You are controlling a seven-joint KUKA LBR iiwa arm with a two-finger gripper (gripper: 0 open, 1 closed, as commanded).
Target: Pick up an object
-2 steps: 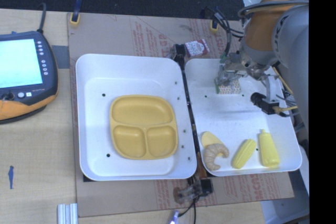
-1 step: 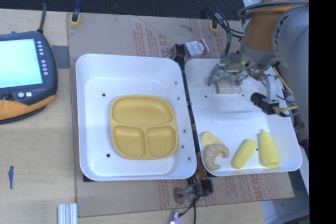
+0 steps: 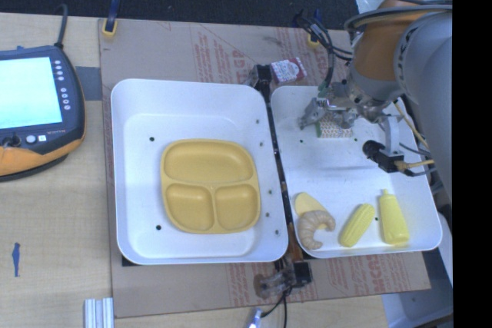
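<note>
1. I've got the arm in from the right, orange band up top, wrist over the back of the right bin.
2. Gripper sits low near that bin's far-left corner, by a small patterned patch on the bin floor. Nothing between the tips that I can see; can't tell if it's wide or narrow from this angle.
3. Pick candidates all along the right bin's front edge: croissant at left, touching a pale yellow piece just behind it.
4. Corn cob next, tilted, then a yellow bottle-like item near the front-right corner. All well apart from the gripper.
5. Left bin: yellow divided plate, 3 compartments, lying flat in the middle.
6. Teach pendant on the bench at far left, screen lit.
7. Small red-and-white packet on the cardboard behind the bins, btw the two back corners.
</note>
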